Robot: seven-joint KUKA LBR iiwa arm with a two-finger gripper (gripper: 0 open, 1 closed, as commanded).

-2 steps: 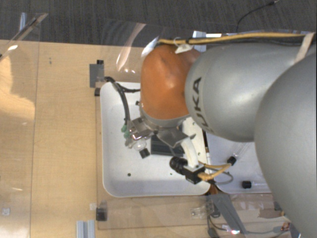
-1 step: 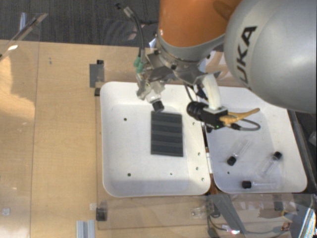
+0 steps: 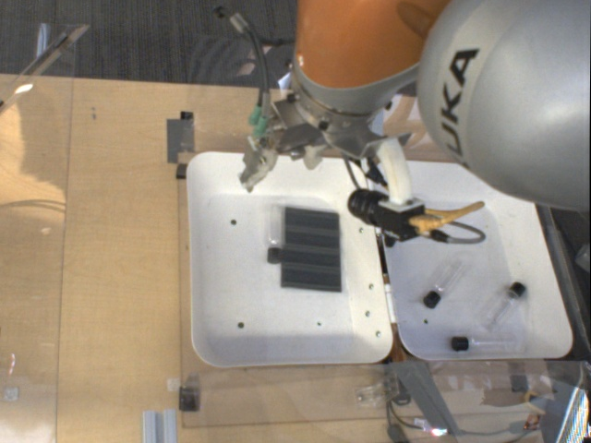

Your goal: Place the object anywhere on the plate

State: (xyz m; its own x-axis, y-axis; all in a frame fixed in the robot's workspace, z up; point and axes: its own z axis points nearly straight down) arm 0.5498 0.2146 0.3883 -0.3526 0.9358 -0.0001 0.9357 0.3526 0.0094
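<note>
The gripper (image 3: 252, 173) hangs over the far left corner of the left bin (image 3: 217, 293), tilted down toward the white floor, and the view from above does not let one tell whether it is open or closed, nor whether it has hold of anything. Behind it the arm (image 3: 499, 72) fills the upper right of the view, its orange band just above the wrist. The wooden bench (image 3: 92, 247) carries the two white bins touching side by side. In the middle of the left bin lies the plate (image 3: 311, 248), a dark ribbed rectangle, with a small black block (image 3: 274, 255) against its left edge. The right bin (image 3: 545, 275) holds three small clear tubes with black caps, well apart from the plate: one near the bin's middle (image 3: 440, 289), one toward the right (image 3: 506, 303), one by the near rim (image 3: 476, 343). A looped cable (image 3: 462, 233) hangs over this bin's far part.
</note>
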